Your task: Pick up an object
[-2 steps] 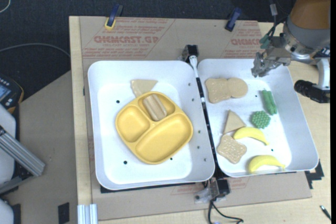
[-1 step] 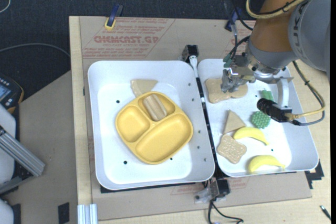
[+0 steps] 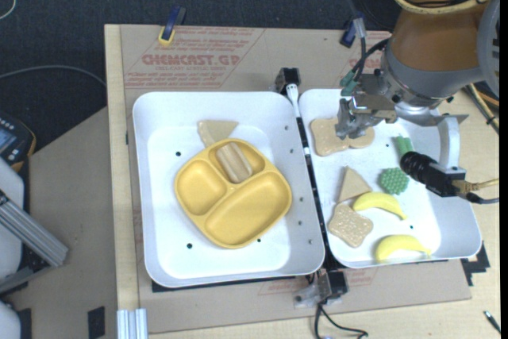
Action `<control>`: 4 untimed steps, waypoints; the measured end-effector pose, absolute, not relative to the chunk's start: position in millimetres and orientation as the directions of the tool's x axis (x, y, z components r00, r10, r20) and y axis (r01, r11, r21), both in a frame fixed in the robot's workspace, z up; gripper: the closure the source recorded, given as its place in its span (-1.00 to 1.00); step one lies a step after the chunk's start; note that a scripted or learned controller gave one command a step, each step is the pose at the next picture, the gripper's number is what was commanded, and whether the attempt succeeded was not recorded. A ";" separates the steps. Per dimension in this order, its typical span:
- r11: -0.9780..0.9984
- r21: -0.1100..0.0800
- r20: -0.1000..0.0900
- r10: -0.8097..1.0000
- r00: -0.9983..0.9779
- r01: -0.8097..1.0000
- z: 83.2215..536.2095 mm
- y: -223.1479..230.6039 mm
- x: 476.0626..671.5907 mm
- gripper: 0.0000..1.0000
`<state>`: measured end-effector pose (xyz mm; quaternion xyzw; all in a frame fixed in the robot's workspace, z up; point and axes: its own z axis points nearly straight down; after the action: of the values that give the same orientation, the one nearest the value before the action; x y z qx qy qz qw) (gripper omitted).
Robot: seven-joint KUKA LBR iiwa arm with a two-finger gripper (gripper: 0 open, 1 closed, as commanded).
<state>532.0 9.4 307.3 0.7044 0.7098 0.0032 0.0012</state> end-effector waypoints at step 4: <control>-0.002 -0.013 -0.002 1.000 0.002 1.000 415.2 24.5 482.1 1.00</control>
<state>482.1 24.5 415.2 0.7078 0.7064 -0.0052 -0.0041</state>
